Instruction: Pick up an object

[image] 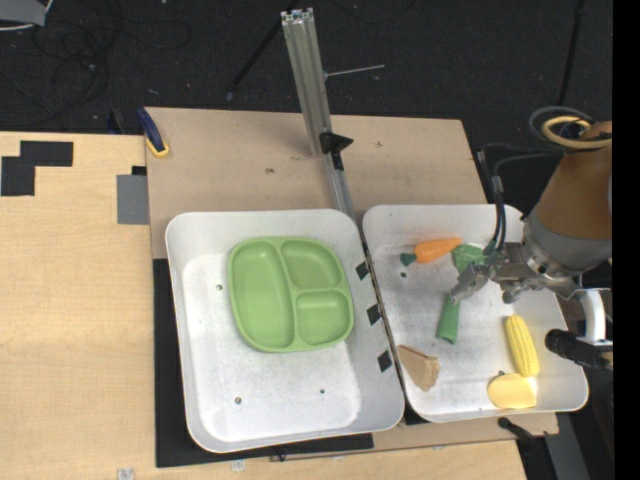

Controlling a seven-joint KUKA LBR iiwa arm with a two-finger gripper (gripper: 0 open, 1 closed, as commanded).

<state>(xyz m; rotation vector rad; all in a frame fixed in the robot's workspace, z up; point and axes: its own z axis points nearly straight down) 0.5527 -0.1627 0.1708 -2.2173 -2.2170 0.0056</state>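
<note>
1. Near the right bin's (400, 230) front edge, we see a lemon (512, 391) at the right corner and a brown wedge (421, 368) at the left.
2. Beside the lemon lies a corn cob (520, 343).
3. Mid-bin, the gripper (472, 280) hangs over a green tool (452, 308); we cannot tell its finger state.
4. A carrot (436, 251) lies toward the back edge.
5. The left bin (200, 368) carries a green divided plate (291, 294).

Mostly plastic stuff on a wooden bench

Both white bins (290, 408) look like matt, speckly plastic; the green divided plate (291, 293) is smooth plastic too. The toy corn (520, 344) has a slight gloss. The far post (308, 78) is bare brushed metal.
</note>
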